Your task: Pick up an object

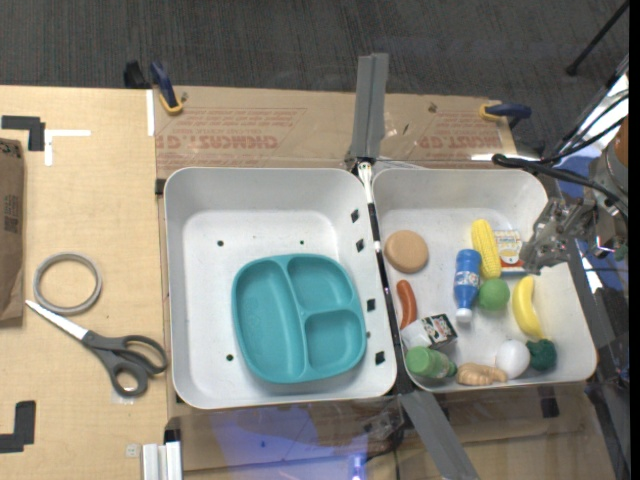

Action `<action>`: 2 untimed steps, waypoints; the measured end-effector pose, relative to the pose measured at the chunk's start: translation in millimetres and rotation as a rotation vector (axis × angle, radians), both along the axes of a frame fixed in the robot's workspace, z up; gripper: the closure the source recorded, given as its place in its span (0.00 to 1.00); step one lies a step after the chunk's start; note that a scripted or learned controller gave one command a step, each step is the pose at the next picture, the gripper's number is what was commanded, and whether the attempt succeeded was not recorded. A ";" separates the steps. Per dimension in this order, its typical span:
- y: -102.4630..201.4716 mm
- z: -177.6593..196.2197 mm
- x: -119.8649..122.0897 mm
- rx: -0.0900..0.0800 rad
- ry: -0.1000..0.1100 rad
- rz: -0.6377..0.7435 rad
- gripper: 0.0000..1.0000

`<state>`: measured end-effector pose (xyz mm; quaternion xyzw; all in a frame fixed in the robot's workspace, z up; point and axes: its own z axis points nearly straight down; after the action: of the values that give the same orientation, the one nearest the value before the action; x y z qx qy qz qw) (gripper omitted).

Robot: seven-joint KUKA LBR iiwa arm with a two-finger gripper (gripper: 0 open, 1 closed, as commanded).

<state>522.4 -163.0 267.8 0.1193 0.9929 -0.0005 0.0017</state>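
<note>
The right bin (440, 183) holds several small items: a tan bun (407, 251), a corn cob (485, 247), a blue bottle (467, 280), a green ball (492, 295), a banana (526, 306), a red sausage (406, 303), a white egg (512, 358), a dark green piece (542, 354) and a green can (430, 365). My gripper (541, 250) hangs over the bin's right side, just right of the corn cob and a white packet (507, 246), above the banana. I see nothing held in it.
A teal divided plate (300, 317) lies in the left bin (200, 268). On the bench to the left are scissors (110, 346), a tape roll (67, 282) and a brown bag (10, 228). Blue clamps (165, 88) grip the cardboard behind the bins.
</note>
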 end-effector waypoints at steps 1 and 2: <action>0.3 0.0 0.1 0.000 0.000 0.000 0.00; -2.3 -157.6 64.0 0.000 -0.001 -0.009 0.00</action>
<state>586.4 -165.3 110.2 0.1239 0.9923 -0.0006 0.0021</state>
